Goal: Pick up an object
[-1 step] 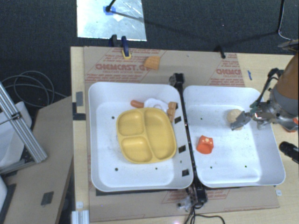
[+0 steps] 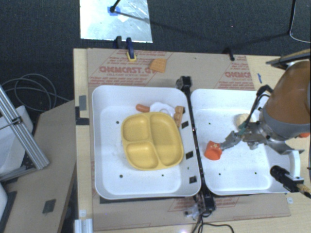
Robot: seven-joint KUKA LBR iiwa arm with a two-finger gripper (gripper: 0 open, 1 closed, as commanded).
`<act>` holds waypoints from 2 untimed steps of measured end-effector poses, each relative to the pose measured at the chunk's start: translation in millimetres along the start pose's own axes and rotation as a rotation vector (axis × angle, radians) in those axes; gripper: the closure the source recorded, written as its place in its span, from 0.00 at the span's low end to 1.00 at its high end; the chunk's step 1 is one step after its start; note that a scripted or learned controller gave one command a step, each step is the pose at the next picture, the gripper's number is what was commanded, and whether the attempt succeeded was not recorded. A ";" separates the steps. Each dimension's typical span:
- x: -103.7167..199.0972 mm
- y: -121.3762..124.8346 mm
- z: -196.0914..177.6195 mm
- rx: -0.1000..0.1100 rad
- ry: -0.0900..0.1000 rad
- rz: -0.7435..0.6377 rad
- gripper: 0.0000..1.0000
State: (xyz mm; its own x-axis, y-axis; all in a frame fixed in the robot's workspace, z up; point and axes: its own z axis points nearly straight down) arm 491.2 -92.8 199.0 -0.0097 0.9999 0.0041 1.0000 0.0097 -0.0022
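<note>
White bins [image 2: 104, 144] hold yellow tray [image 2: 151, 141], orange cup [image 2: 212, 150].

A workbench on dark carpet, seen from above.
A printed cardboard sheet [image 2: 146, 67] covers the bench; a reflective silver panel [image 2: 115, 12] lies on the dark floor [image 2: 39, 33] beyond, grey cables [image 2: 29, 89] coiled at left beside an aluminium frame [image 2: 19, 135].

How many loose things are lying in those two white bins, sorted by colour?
Yellow: 1, the divided plate
Orange: 2, the small sausage-like piece and the cup-like object
Brown: 1, the short stick
White: 1, the thin piece behind the plate
Cream: 1, the lump beside the arm
Total: 6
</note>
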 end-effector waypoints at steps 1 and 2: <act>7.3 30.5 108.5 0.003 -0.002 0.004 0.00; -78.7 60.9 113.8 -0.007 -0.009 0.013 0.00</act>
State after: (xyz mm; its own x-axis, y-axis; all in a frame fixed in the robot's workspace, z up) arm 552.6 -170.5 84.8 0.0037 1.0000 -0.0053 1.0000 -0.0037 0.0045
